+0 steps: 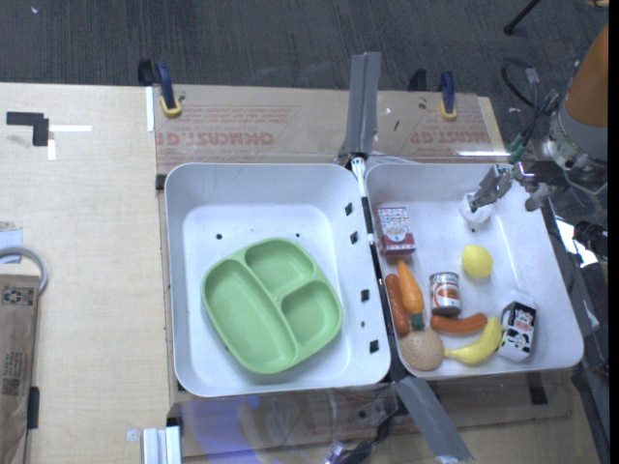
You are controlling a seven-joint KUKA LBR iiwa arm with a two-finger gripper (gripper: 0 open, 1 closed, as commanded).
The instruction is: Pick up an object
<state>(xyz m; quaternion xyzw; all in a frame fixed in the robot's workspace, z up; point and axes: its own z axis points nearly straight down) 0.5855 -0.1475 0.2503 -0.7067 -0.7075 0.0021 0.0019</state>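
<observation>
A brown paper bag (17, 341) lies at the far left edge of the bench, printed with a small recycling mark. Next comes the left bin (189, 201), which holds a green divided plate (272, 304) with three compartments, lying slightly askew. Behind both bins runs a cardboard sheet (319, 124) with red lettering, seen upside down, that seems to read "CHEMCZ"; two blue-and-yellow clamps pin it at the back.

In the right bin (556, 288), a small red-and-white carton (396, 230) lies against the left wall, its print too small to read. Below it sits a carrot (409, 289), then a round bread roll (422, 351). A small can (445, 293) with a red label stands just right of the carrot, above a sausage (458, 323). A banana (477, 345) curves along the front, a lemon (476, 261) sits higher up, and a black-and-white milk carton (518, 332) lies near the front right corner.

The gripper (498, 189) hangs over the bin's upper right area, well apart from the lemon, its fingers spread with nothing between them.
</observation>
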